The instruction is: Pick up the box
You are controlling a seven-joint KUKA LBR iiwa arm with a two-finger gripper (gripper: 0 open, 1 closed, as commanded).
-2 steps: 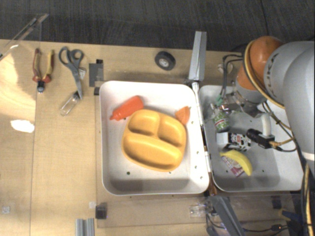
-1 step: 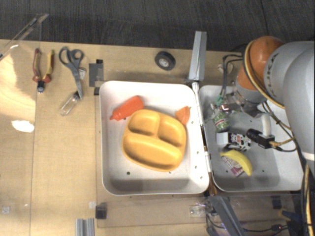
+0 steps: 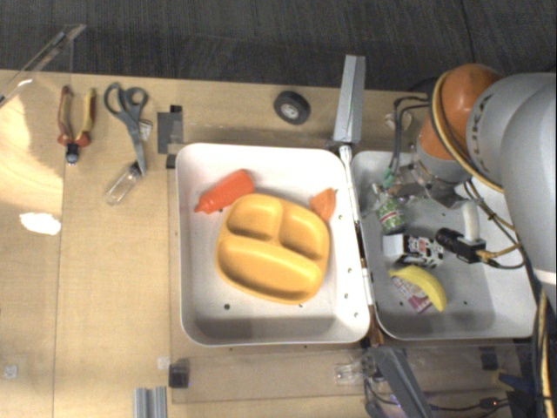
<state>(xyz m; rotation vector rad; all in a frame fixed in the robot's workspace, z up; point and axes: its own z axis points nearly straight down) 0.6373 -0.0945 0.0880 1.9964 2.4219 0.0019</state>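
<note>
A pale wooden desk (image 3: 96, 303) sits under a dark carpeted floor strip along the top of the view, and it carries two shallow white bins side by side. The left bin (image 3: 196, 312) holds a large yellow divided tray (image 3: 271, 246) turned upside down near its middle, an orange bottle-shaped toy (image 3: 224, 191) lying just beside the tray's upper left edge, and a small orange piece (image 3: 324, 202) at the tray's upper right corner. The right bin (image 3: 487, 320) holds a small box (image 3: 421, 249) with dark and white printing near its middle, a green can (image 3: 392, 213) a little above and left of the box, and a yellow banana (image 3: 421, 286) lying below the box on a printed packet. The grey arm (image 3: 522, 129) with its orange band reaches in from the right, over the upper part of the right bin. The tool (image 3: 402, 184) hangs above the green can, apart from the box; whether it is apart or together I cannot tell. On the desk left of the bins lie scissors (image 3: 130, 116) and red-handled pliers (image 3: 74, 120), and a black roll of tape (image 3: 292, 106) rests above the left bin
</note>
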